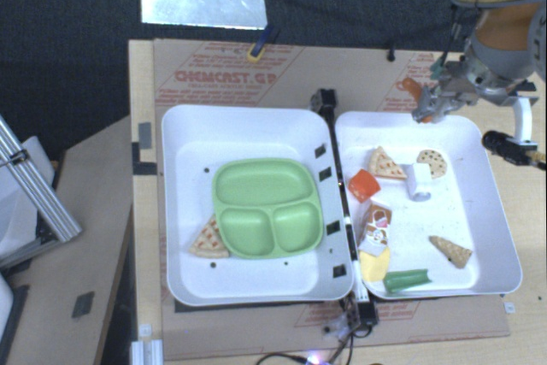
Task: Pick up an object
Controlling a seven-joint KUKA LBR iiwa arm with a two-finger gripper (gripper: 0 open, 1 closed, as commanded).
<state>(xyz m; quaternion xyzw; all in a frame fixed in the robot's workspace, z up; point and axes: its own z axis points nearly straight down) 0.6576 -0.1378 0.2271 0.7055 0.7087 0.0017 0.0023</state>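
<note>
1. Here, the grey arm (504,21) with its orange band is reaching in from the right, and its gripper (427,108) is hanging over the far rim of the right bin (491,184), near that bin's far-left corner.
2. How the gripper is set, apart or together, I cannot tell (it is small and blurred at this slant), and nothing is showing in it.
3. A small orange-red shape (410,87) is lying on the worktop (342,73) just beside the gripper, outside the bin; whether the two are touching I cannot tell.
4. The right bin is holding the loose things: a toast-coloured wedge (386,164) and a chocolate-chip cookie (432,161) at the far side, with a small white block (417,181) between and just in front of them.
5. A red piece (364,185) is sitting near the bin's left wall, and nearer the camera a small carton (376,226) is lying above a yellow piece (373,264), the two touching.
6. A green stick-like piece (405,279) is resting at the near edge, and a tan wedge (450,250) is lying apart toward the right.
7. The left bin (184,184) is carrying a green divided plate (265,208) (three compartments), with a waffle-patterned wedge (208,238) touching its near-left corner.
</note>
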